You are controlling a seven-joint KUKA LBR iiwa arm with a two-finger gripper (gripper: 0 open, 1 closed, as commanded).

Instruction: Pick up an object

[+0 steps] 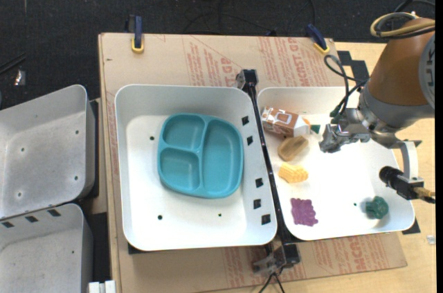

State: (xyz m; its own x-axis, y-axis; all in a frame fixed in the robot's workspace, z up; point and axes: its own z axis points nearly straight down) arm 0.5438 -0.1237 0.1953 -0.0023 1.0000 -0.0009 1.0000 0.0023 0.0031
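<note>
Red printed lettering runs across the cardboard sheet [208, 52] under the bins, too faint to read.

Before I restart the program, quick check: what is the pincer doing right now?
Pincer: above the right bin, nothing seen between its fingers; open or closed cannot be told.

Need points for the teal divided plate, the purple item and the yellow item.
teal divided plate [201, 155]: camera view, centre of plate, left bin.
purple item [304, 211]: camera view, its middle, right bin.
yellow item [293, 174]: camera view, its middle, right bin.
</note>
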